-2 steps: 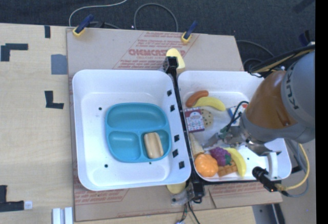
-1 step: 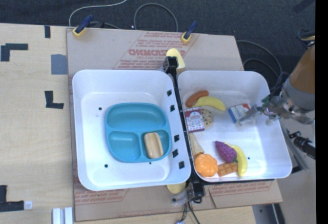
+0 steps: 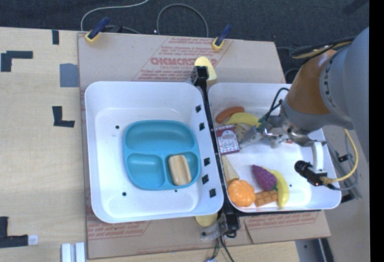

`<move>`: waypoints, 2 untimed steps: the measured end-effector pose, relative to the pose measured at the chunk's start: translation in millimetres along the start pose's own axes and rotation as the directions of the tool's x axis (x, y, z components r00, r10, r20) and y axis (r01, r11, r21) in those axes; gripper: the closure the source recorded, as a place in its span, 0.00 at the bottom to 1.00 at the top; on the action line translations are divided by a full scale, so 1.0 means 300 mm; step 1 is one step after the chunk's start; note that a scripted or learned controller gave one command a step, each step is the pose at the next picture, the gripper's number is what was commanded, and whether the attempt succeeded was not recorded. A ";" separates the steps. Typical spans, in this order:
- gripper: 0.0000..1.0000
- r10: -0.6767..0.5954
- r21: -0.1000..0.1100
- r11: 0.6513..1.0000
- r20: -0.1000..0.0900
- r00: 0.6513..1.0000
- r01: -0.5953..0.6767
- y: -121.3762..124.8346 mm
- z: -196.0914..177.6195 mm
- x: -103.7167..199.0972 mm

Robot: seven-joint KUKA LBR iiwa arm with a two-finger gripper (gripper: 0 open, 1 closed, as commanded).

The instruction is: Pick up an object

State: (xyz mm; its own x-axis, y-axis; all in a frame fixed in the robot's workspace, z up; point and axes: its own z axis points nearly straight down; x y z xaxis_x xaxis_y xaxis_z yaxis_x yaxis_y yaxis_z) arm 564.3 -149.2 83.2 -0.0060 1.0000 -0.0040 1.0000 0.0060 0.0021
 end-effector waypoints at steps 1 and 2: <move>0.00 0.006 -0.005 1.000 -0.001 1.000 -0.006 -0.268 -0.014 0.063; 0.00 0.007 -0.001 1.000 -0.002 1.000 -0.007 -0.266 -0.184 -0.017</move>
State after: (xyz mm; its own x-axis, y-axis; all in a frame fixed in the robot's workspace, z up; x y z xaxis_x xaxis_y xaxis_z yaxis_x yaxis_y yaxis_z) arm 484.4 -154.5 138.3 0.0007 1.0000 -0.0018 1.0000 -0.0007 0.0032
